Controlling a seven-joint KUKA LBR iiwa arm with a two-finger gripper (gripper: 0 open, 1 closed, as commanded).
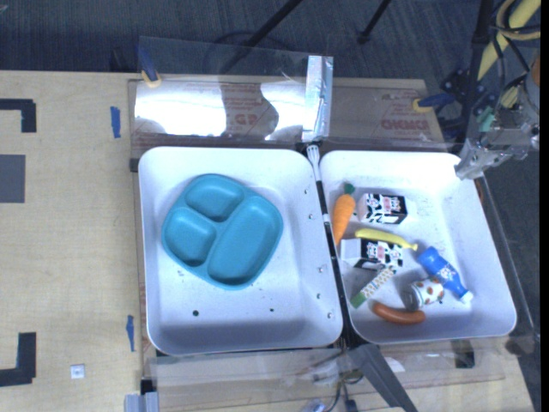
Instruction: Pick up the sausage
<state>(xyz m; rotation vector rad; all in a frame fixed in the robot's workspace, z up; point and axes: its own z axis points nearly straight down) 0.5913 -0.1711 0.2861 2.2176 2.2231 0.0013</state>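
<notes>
- Up at the right edge of the view, the jaws hang over the far right corner of the right bin; the metal tip there is small and blurred, so whether they stand apart or together cannot be told, and nothing shows between them or touching them.
- Above the jaws, the grey wrist block runs off the right edge, with yellow and black cables near it.
- The nearest things, down and to the left of the jaws, are a black-and-white carton and an orange carrot with a green top, lying beside each other in the right bin.
- Lower still, a yellow banana lies across a second black-and-white carton.
- Almost straight below the jaws, a blue bottle lies tilted, with a small round red-and-white item just beside it.
- The sausage, reddish-orange and slightly curved, rests flat on the near floor of the right bin, well apart from the jaws, down and to their left, just beneath the round item.
- Far to the left of the jaws, the left bin carries a blue divided plate with three compartments.
- Both bins sit side by side on the light wooden desk.
</notes>
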